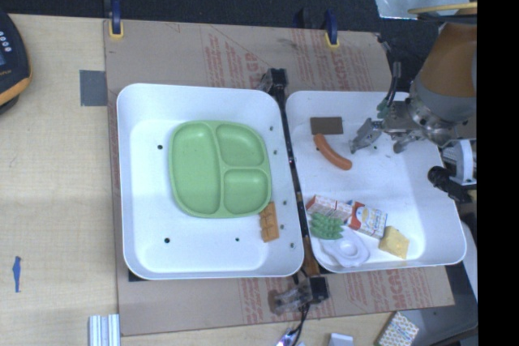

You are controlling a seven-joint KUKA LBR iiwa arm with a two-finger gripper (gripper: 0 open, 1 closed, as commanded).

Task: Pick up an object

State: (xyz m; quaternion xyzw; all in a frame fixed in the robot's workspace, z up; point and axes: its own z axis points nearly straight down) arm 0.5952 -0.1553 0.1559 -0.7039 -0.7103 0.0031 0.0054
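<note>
My gripper (383, 138) hangs over the back of the right bin (438, 207), its two fingers spread apart with nothing between them. To its left lie an orange sausage (332, 151) and a brown block (327, 126). Near the bin's front lie a red and white packet (353, 215), a green toy (325, 225), a white piece (347, 249) and a yellow wedge (395, 242). The left bin (142, 174) holds a green divided plate (219, 168) and a small brown cracker (268, 223).
Both bins sit on a cardboard sheet (203, 53) held by blue clamps (115, 16) at the back. A dark device (10, 53) lies at the bench's far left. The arm's orange band (451, 61) rises above the right bin's back corner.
</note>
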